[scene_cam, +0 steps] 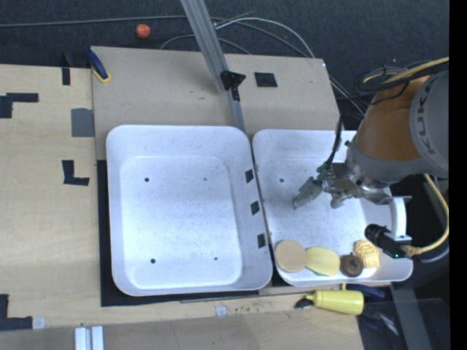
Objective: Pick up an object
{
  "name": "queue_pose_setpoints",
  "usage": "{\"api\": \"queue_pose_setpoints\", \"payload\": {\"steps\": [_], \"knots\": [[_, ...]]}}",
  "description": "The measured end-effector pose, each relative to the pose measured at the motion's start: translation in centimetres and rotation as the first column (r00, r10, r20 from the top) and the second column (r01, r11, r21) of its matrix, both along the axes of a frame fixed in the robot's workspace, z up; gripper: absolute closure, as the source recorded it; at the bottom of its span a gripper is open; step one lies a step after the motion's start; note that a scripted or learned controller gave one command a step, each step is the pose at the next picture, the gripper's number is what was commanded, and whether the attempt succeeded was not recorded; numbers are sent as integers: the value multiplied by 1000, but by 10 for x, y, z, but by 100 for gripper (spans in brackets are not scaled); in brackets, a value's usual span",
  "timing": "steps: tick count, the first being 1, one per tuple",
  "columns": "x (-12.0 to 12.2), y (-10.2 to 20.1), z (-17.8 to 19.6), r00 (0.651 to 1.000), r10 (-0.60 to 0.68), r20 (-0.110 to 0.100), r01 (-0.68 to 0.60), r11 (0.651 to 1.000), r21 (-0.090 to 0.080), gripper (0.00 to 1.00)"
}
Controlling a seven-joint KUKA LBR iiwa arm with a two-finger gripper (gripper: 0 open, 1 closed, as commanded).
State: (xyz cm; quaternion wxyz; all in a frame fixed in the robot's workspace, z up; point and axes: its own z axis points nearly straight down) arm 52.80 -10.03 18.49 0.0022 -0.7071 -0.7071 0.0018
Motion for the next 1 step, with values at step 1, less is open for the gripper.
{"api": "queue_pose_setpoints", "payload": {"steps": [1], "knots": [[3,27,28,1000,2,7,-2,1000,-1,0]]}}
